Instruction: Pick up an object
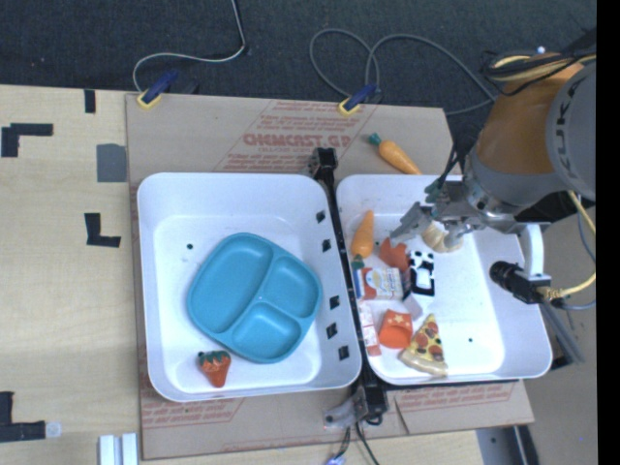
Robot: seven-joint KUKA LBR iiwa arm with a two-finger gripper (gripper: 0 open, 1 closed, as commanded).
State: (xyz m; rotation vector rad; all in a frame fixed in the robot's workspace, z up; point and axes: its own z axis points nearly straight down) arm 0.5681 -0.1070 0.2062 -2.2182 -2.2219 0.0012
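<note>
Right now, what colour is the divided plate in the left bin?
Light blue plate, seen in the camera view.

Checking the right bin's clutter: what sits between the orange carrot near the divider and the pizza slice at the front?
In the camera view, a small packet and an orange block lie between the carrot and the pizza slice.

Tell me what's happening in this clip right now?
The grey and orange arm reaches in from the right, with its gripper low over the right bin. It sits beside a cluster of toy food: a carrot, a small carton, an orange-red piece and a pizza slice. Nothing shows between its fingers, so no pick yet. The left bin holds a blue divided plate and a strawberry. Another carrot lies outside the bins on the cardboard.
</note>
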